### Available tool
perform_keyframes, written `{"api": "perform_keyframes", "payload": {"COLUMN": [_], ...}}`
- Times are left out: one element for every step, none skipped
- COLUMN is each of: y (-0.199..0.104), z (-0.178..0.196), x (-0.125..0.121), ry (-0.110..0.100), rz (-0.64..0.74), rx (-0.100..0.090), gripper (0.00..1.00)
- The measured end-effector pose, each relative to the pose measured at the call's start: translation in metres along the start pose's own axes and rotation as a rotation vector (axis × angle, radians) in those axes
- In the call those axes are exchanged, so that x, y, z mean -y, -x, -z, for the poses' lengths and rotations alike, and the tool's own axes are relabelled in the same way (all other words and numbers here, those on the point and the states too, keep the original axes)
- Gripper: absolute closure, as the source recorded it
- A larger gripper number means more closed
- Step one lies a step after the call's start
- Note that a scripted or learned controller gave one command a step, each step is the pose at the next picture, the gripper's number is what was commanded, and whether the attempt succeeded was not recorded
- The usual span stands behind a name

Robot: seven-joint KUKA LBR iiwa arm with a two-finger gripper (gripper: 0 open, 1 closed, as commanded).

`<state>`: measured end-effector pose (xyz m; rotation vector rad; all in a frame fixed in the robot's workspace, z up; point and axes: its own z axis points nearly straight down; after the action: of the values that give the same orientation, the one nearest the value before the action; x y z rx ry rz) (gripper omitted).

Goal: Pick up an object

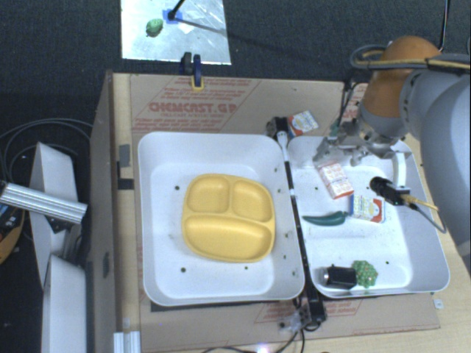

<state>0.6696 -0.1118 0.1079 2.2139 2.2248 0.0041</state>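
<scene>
My gripper (340, 154) hangs over the back of the right bin (423, 267), open, with nothing between its fingers. Just below it lies a small red and white carton (335, 180) on the bin floor. Nearer the front lie a green chili pepper (325, 218) and a small white packet (366, 207). A black block (341, 276) and a green leafy lump (365, 272) sit at the bin's front edge.
The left bin (158, 197) holds a yellow divided plate (227, 217). Another small packet (302, 122) lies on the cardboard behind the right bin. The arm (430, 101) fills the upper right. A divider wall (293, 204) separates the bins.
</scene>
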Motion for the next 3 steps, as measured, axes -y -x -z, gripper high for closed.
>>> {"api": "perform_keyframes", "payload": {"y": [0.018, 0.026, 0.046], "z": [0.001, -0.023, 0.032], "x": [0.040, 0.069, 0.026], "ry": [-0.002, -0.004, 0.001], "rz": [-0.003, -0.004, -0.001], "rx": [0.001, 0.000, 0.001], "gripper": [0.00, 0.00, 0.00]}}
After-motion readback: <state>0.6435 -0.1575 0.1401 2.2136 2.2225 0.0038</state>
